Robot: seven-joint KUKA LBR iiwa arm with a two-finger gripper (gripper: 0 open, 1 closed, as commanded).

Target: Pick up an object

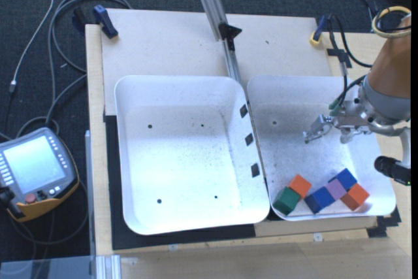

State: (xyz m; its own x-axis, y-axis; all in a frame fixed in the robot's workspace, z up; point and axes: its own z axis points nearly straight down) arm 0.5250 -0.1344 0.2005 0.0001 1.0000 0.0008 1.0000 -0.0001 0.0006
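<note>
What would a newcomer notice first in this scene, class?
The cluster of coloured blocks, green, orange, blue and purple, bunched at the near edge of the right bin. Next, the arm's gripper above that bin's middle, apart from the blocks. The left bin sits alongside.

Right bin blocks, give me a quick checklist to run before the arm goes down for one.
1. Blocks to pick: ok. The green block, two orange, two blue and a purple one cluster at the near edge of the right bin.
2. Gripper over the blocks: not ok, it sits farther back, over bare bin floor.
3. Gripper carrying nothing: ok, no block between its fingers.
4. Room around a block: not ok for the right-hand ones, which are packed together; the green block is freest.
5. Finger opening: cannot tell.
</note>
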